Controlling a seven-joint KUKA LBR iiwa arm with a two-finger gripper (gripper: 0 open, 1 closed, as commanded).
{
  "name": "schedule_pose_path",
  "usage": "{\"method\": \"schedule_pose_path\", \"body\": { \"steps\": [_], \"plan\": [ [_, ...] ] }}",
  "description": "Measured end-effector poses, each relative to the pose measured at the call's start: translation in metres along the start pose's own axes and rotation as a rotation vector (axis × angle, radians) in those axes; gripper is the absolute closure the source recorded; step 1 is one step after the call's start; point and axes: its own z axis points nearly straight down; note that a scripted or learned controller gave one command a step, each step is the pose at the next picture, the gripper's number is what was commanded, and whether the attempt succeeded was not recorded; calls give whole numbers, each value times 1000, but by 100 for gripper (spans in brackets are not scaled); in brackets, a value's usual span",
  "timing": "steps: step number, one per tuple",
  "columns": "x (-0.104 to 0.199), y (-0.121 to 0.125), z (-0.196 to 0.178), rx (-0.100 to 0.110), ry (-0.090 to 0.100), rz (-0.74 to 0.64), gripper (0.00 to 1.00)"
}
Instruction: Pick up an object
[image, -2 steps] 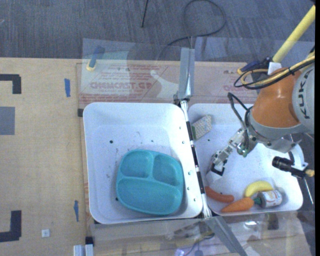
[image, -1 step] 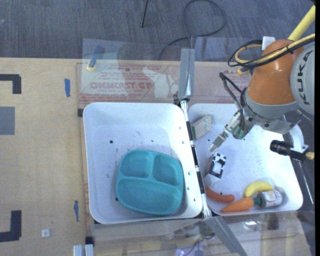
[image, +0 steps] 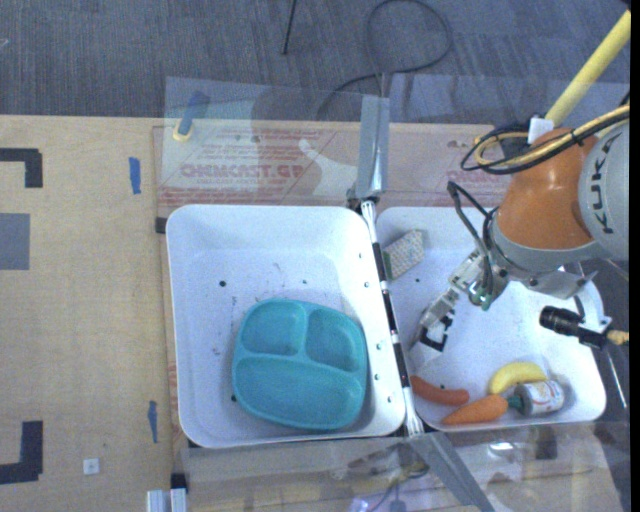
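My gripper (image: 437, 327) hangs over the middle of the right bin (image: 590, 405), fingers pointing down-left, with nothing seen between them. A grey-green sponge (image: 404, 251) lies at the bin's far left corner, above the gripper. Along the near edge lie a red sausage-like piece (image: 440, 390), an orange carrot (image: 478, 408), a yellow banana (image: 516, 375) and a small can (image: 540, 397). The gripper stands well clear of all of them.
The left bin (image: 190, 240) holds a teal divided plate (image: 300, 364) at its near side. A metal divider (image: 372, 160) runs between the bins at the back. Cables (image: 500, 150) loop near the arm's orange band at the right.
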Motion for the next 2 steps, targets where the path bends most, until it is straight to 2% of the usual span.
{"method": "schedule_pose_path", "body": {
  "steps": [1,2],
  "plan": [
    [-35,8,-66,19,22,-37,0],
    [-19,-2,-1,9,15,-73,0]
  ]
}}
